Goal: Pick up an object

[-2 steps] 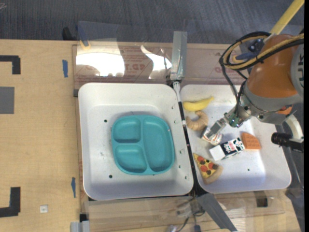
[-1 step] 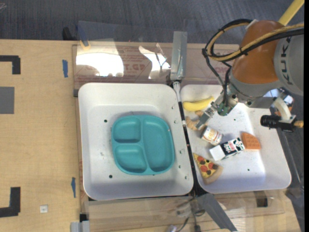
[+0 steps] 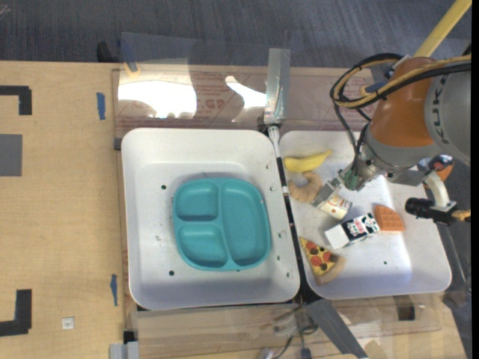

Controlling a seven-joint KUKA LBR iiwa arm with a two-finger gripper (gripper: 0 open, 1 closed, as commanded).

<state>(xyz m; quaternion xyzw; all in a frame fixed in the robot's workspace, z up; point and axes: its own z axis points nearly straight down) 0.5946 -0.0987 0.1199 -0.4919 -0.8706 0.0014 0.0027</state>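
The gripper (image 3: 334, 194) is lowered beside a small carton (image 3: 336, 206); its state cannot be told. The carton seems light and stiff; its flat sides should be gripped.

A teal divided plate (image 3: 222, 224) lies in the left white bin (image 3: 142, 155).
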